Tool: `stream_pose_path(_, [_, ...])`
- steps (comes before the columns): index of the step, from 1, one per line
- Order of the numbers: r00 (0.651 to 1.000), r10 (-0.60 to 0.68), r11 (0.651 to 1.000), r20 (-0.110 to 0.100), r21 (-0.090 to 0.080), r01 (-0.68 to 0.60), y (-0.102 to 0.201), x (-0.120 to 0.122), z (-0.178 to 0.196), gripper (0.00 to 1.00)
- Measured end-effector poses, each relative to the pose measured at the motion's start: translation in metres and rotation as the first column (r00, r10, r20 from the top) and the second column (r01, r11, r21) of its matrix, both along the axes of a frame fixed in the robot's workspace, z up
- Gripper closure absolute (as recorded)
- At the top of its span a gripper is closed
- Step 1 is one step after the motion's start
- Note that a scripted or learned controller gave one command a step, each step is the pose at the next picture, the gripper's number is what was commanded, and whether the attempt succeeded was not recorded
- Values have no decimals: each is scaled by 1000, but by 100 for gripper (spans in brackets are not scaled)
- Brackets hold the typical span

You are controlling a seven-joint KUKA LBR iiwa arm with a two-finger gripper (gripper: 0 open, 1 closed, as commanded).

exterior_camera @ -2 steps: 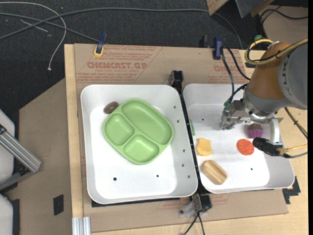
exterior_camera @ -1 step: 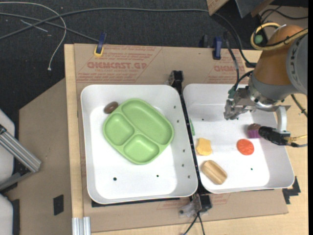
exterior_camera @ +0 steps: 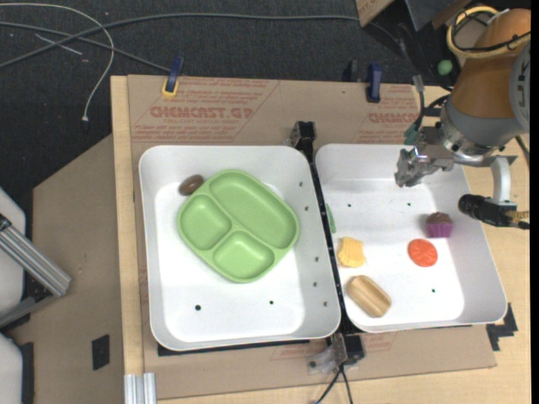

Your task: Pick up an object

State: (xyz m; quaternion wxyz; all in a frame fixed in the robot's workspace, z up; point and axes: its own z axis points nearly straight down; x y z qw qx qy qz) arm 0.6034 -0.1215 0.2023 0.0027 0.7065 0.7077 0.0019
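Right bin (exterior_camera: 472,310): 4 items | left: 1 tray (exterior_camera: 238,224) | gripper (exterior_camera: 409,175) state unclear

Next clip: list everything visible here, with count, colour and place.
divided plate: one, green, middle of the left bin
brown piece: one, left bin, at the plate's upper-left edge
yellow piece: one, right bin, near its left wall
tan bread-like piece: one, right bin, front left
red-orange piece: one, right bin, centre right
purple piece: one, right bin, above the red-orange piece
bins: two, white, side by side
clamps: two, blue, back edge of the board
tool: one, grey, over the right bin's back area
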Motion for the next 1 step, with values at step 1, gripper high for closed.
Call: stream_pose_path(1, [1000, 0, 1000, 0, 0, 0, 0, 1, 42, 100])
